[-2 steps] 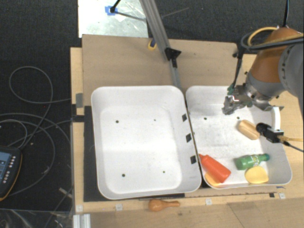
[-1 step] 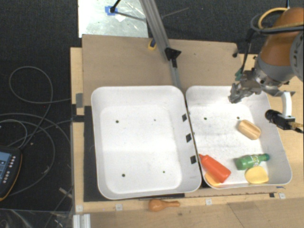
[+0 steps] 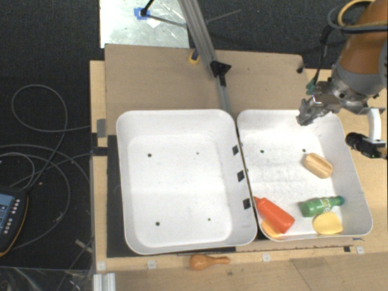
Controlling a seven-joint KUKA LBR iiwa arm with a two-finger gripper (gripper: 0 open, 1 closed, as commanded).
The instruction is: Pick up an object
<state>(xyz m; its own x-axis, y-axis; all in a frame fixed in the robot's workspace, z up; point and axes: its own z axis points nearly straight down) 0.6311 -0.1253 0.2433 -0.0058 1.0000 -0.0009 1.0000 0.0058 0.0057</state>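
A grey robot arm with an orange band reaches in from the right, its claw (image 3: 307, 115) hanging over the far right corner of the right-hand bin (image 3: 276, 135). Whether the claw is open or closed cannot be told from this angle, and nothing shows between its tips.

The right-hand bin holds four objects, all well apart from the claw. A tan, loaf-shaped block (image 3: 318, 165) lies toward the bin's right side, about midway along it. A green bottle (image 3: 320, 206) lies on its side nearer the camera, and a yellow rounded piece (image 3: 327, 224) sits just beside it at the near right corner. An orange-red wedge-shaped item (image 3: 274, 215) rests against the bin's near left corner, tilted along the rim.

The left-hand bin (image 3: 179, 180) sits side by side with the right one, the two joined along their shared edge by small black clips. A small tan, pear-shaped object (image 3: 208, 260) lies on the brown counter (image 3: 157, 77) outside the bins, just beyond the near edge of the left one. A grey pole slants across the far part of the counter.
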